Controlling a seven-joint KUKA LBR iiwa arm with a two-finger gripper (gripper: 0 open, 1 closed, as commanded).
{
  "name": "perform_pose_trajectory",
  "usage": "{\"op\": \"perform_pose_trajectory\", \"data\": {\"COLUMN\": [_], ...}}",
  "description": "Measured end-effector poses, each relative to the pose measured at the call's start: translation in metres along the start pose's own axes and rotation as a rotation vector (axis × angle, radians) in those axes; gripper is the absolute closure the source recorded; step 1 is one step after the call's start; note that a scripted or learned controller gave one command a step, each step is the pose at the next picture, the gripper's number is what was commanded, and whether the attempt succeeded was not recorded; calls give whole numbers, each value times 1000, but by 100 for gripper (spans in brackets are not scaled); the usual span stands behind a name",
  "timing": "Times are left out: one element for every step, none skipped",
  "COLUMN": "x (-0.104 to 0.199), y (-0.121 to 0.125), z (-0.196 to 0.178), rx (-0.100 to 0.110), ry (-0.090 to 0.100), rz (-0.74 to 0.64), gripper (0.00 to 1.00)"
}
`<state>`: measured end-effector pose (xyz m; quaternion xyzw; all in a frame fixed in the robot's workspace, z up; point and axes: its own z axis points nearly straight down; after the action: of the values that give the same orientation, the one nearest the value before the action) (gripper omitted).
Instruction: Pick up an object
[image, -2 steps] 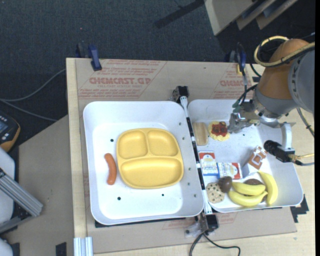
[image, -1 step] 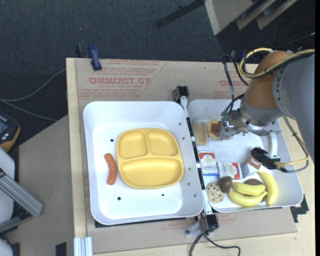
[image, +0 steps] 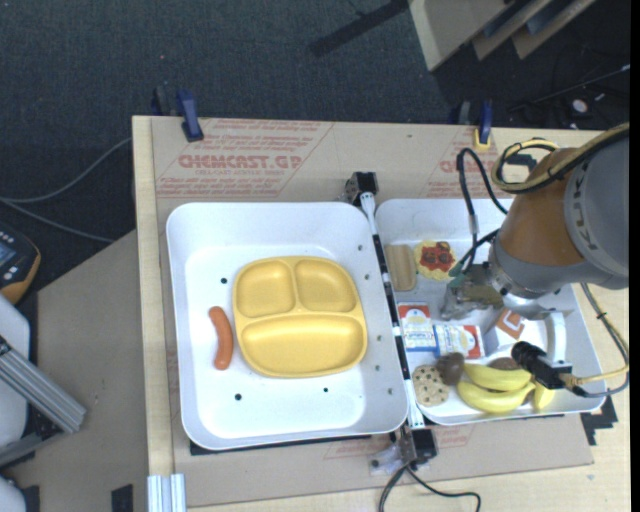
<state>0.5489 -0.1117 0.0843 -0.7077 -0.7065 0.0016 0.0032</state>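
White plastic makes up the two shallow bins on the bench, side by side. The left white bin (image: 195, 250) is the biggest thing. In it sits a yellow plastic plate with three sections (image: 298, 316), and just beside the plate's left edge lies a small orange toy sausage (image: 223, 338).

The right white bin (image: 420, 213) is full of little toy foods. The big grey arm with the orange band (image: 560, 225) reaches in from the right and hangs over the middle of this bin. Its gripper (image: 470, 292) points down over the small packs there. I cannot tell how it is set, because the arm hides it from above.

Nothing seems to be held yet. The closest thing to grab looks like the small white and blue box (image: 448, 340), lying just below the gripper, toward the front of the bin. Its long side runs left to right. A little further to the front lies the yellow toy banana bunch (image: 497, 388), also lying left to right, with a round brown cookie (image: 430, 385) beside its left end. A flat card with red fruit on it (image: 436, 258) lies behind the gripper, toward the back wall.

So I think the gripper needs to go down and a bit forward.
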Motion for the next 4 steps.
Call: {"op": "perform_pose_trajectory", "data": {"x": [0, -35, -16, -16], "y": [3, 122, 7, 13], "z": [-10, -2, 0, -11], "rx": [-8, -16, 3, -9], "ry": [-2, -8, 1, -2], "rz": [-1, -4, 1, -1], "gripper": [100, 100, 100, 100]}}
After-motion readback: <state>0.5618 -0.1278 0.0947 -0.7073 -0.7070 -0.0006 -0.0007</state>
